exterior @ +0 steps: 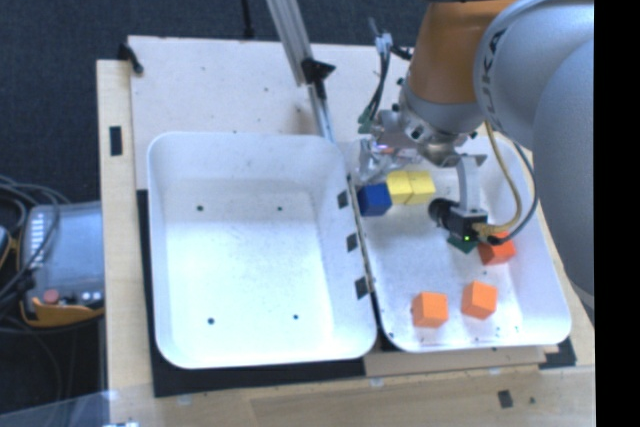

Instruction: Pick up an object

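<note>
Hovering over the right bin (545, 255), the pincer (385, 155) sits above a blue block (374, 200); its state is unclear.

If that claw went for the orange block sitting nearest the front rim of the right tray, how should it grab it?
Probably straight from above, pinching two opposite flat sides of the orange block. It sits flat on the right bin floor, apart from the other orange block, so both sides look free.
</note>
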Tool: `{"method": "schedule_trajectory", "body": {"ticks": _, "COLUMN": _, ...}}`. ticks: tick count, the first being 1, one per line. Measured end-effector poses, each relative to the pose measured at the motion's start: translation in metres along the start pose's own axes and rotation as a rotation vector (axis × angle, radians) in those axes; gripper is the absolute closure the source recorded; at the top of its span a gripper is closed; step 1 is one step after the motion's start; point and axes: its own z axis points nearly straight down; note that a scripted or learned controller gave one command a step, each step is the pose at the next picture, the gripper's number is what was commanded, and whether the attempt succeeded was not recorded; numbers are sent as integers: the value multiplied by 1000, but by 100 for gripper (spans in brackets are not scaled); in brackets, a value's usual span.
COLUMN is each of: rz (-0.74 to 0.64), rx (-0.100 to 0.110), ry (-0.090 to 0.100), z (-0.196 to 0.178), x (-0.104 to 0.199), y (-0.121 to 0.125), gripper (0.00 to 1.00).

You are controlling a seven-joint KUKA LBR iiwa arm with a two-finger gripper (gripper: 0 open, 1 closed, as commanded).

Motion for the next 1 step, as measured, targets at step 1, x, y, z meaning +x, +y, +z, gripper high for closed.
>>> {"method": "schedule_trajectory", "body": {"ticks": 1, "rz": -1, "rx": 1, "ry": 0, "z": -2, "x": 62, "y": 12, "gripper": 100}}
